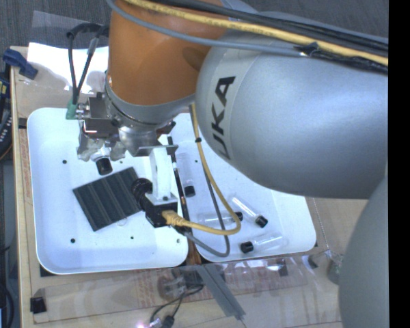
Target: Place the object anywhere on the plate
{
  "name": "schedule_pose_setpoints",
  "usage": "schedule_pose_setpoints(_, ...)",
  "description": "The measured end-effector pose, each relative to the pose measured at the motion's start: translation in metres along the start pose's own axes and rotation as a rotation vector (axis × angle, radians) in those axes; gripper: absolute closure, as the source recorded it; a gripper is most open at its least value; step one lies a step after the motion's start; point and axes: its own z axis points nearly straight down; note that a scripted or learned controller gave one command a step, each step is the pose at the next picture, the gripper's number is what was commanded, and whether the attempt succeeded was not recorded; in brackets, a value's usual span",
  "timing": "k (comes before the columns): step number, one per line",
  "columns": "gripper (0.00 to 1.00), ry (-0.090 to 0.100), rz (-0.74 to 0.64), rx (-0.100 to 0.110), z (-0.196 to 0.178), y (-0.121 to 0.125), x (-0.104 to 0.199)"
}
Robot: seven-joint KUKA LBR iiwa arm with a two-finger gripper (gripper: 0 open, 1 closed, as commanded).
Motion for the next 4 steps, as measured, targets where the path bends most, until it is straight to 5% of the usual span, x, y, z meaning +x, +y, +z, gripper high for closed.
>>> schedule_pose_setpoints(1, 1.0, 0.0, 0.595, -0.002, -0.02, -0.01, -0.048)
schedule_pose_setpoints(2, 1.0, -0.002, 0.463, 0.0, -0.06, -0.005, 0.019)
schedule_pose_setpoints(3, 1.0, -0.003, 0.487, 0.002, 0.01, -0.024, -0.041)
schedule_pose_setpoints(4, 1.0, 0.0, 0.292, -0.001, -0.075, -0.025, 0.003)
